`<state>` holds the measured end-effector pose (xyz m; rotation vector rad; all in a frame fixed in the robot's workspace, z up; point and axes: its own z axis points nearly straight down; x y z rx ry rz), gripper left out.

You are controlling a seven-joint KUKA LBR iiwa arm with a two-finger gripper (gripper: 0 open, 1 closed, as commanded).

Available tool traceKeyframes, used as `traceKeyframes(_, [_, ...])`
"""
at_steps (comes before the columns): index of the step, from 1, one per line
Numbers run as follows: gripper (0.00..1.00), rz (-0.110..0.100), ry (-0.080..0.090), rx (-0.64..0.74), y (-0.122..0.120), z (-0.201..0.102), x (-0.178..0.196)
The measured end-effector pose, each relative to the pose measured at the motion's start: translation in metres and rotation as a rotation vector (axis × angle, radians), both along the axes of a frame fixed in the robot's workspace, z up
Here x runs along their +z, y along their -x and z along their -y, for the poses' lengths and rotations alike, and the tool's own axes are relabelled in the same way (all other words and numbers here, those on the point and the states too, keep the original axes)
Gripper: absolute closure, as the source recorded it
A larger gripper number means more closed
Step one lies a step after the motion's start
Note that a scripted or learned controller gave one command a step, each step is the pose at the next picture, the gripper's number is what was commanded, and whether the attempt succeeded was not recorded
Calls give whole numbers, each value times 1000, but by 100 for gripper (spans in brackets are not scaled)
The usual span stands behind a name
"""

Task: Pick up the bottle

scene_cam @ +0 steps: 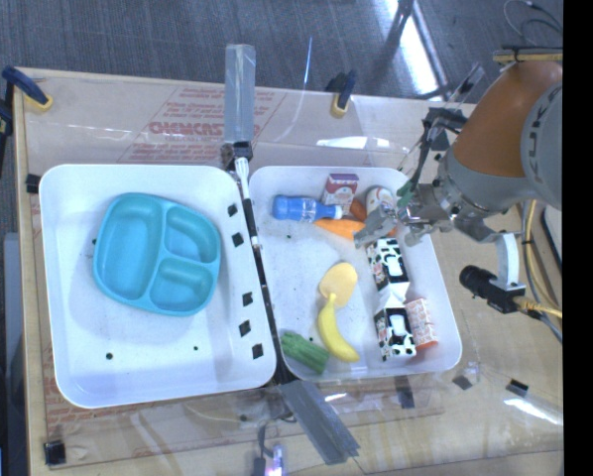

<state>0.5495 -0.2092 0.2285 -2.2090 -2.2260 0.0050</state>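
The bottle (302,208) is clear blue with a white label and lies on its side at the back of the right bin (445,305), cap pointing right. My gripper (395,227) hangs over the right bin's back right part, above a cow-patterned carton (388,263), roughly a bottle's length to the right of the bottle. Its fingers stand open with nothing between them. An orange carrot (341,229) lies between the bottle and the gripper.
The right bin also holds a small red-and-white carton (342,186), a can (379,199), a banana (336,331), a yellow piece (339,280), a green vegetable (304,350) and a second cow-patterned carton (397,331). The left bin (68,355) bears a blue divided tray (158,253).
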Motion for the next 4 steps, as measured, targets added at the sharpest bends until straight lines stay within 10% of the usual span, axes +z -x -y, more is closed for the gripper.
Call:
traceKeyframes(1, [0, 1, 0, 95, -89, -67, -46])
traceKeyframes(2, [0, 20, 11, 162, -108, -98, -114])
traceKeyframes(3, [100, 19, 11, 168, -109, -99, -105])
traceKeyframes(4, [100, 2, 2, 10, -53, -115, -6])
